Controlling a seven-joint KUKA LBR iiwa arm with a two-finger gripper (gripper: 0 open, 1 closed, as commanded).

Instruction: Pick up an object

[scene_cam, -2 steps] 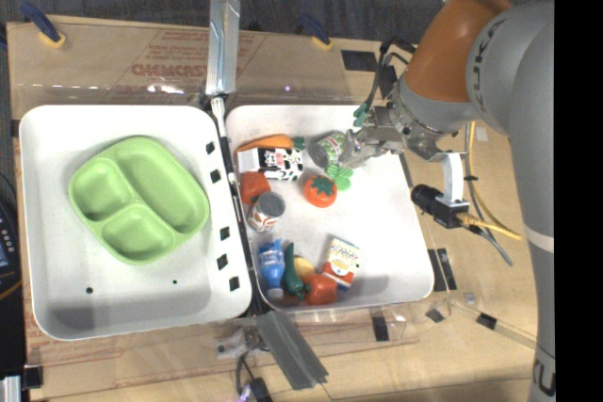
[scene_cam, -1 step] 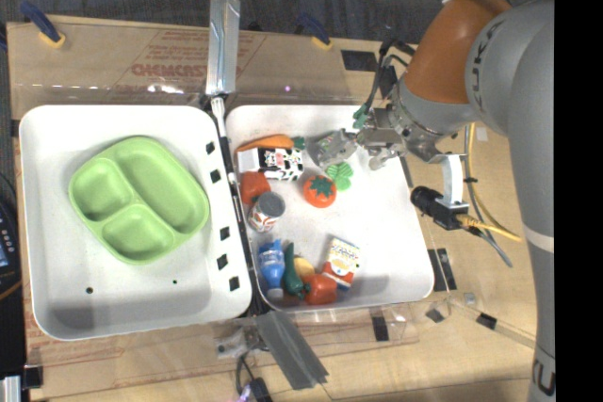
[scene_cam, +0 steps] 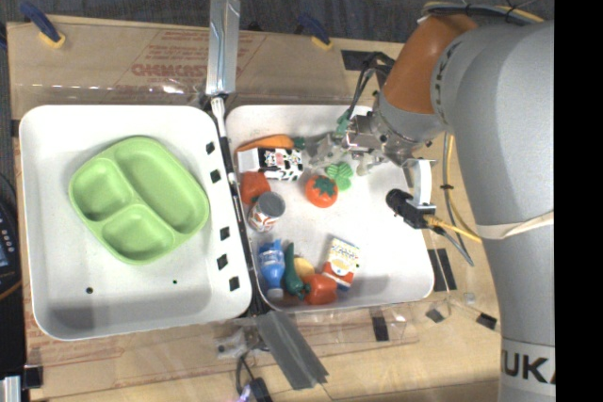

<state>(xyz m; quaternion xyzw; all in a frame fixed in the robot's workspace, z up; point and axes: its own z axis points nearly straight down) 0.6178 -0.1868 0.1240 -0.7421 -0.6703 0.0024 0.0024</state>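
My gripper [scene_cam: 341,155] hangs low over the back middle of the right bin [scene_cam: 405,259], reaching in from the right. Just below it lie a small green toy [scene_cam: 338,173] and a red tomato-like toy with a green top [scene_cam: 321,190]. To its left sit a black-and-white cow-patterned box [scene_cam: 281,165] and an orange carrot [scene_cam: 267,144]. I cannot see anything held in the gripper.
Along the right bin's left wall are a red piece [scene_cam: 252,186], a small can [scene_cam: 266,210], a blue bottle [scene_cam: 271,264], a yellow piece [scene_cam: 300,273], a red piece [scene_cam: 320,289] and an orange-yellow carton [scene_cam: 342,261]. The left bin [scene_cam: 57,297] holds a green divided plate [scene_cam: 138,197].
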